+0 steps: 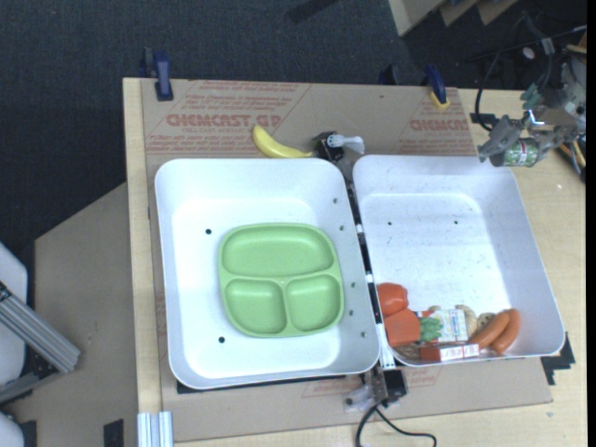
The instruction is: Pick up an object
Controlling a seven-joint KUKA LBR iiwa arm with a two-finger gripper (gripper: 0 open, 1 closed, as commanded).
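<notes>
Nothing has been picked up yet, judging by how things lie. The gripper (507, 147) sits at about two o'clock of the view, just outside the far corner of the right bin (447, 222), and whether it is spread or pressed together I cannot tell. The objects to choose from, a red pepper (392, 298), a carrot (501, 331) and a small packet (453, 324), huddle at the bin's six o'clock edge. The left bin (186, 250) holds a green divided plate (279, 279); a banana (277, 145) lies on the bench at its twelve o'clock. Reaching, closing and lifting all remain
</notes>
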